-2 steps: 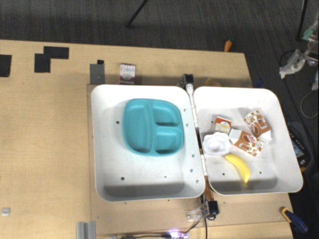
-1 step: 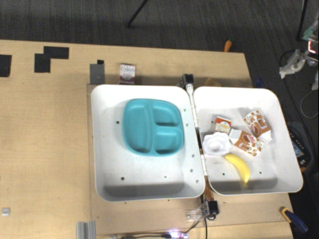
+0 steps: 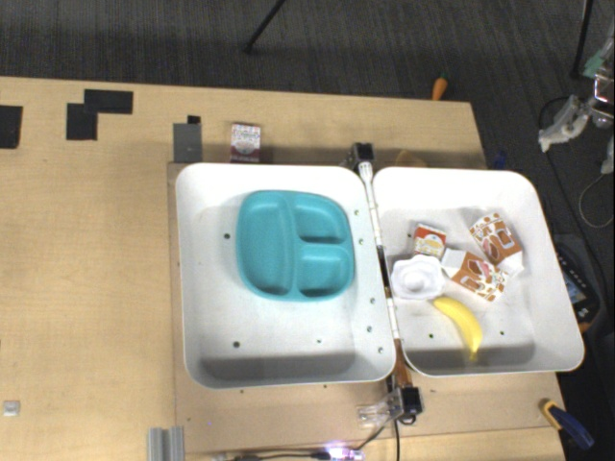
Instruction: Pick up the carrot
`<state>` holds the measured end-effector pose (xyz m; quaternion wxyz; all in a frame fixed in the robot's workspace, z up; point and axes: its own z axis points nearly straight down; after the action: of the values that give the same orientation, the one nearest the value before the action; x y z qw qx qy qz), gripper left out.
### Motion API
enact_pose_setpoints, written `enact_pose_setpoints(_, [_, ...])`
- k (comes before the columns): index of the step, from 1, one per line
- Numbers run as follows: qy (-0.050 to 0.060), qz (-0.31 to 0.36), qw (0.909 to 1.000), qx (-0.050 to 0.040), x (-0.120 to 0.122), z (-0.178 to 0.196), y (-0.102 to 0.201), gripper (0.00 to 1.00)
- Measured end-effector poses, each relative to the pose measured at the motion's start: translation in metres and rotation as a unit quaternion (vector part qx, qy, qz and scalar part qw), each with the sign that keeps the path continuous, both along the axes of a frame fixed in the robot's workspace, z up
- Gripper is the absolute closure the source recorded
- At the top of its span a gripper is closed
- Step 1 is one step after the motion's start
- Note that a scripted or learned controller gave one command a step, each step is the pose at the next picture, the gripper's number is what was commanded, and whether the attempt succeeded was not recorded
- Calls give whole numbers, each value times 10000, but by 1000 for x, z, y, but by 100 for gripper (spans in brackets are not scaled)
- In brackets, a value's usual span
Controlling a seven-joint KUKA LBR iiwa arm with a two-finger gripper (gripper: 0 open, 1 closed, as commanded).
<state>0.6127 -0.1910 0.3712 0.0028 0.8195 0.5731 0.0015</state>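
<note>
The right bin (image 3: 538, 209) holds a yellow banana (image 3: 461, 322) near its front wall. Beside it are a white cup (image 3: 415, 279), two brown-and-white packets (image 3: 496, 237) (image 3: 476, 275) and a small orange-and-white carton (image 3: 429, 240). A small orange object (image 3: 439, 87) pokes up at the bench's far edge, outside the bins; I cannot tell what it is.
The left bin (image 3: 207, 334) bears a teal divided plate (image 3: 294, 244). A small patterned cube (image 3: 246, 140) and a grey block (image 3: 187, 140) stand behind it on the wooden bench (image 3: 86, 257). Cables and grey hardware (image 3: 577, 113) hang at the upper right.
</note>
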Motion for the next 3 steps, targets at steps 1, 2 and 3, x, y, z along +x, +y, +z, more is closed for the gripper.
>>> enact_pose_setpoints(1, [0,0,10000,0,0,0,0,0])
enact_pose_setpoints(2, [0,0,10000,0,0,0,0,0])
enact_pose_setpoints(3, [0,0,10000,0,0,0,0,0])
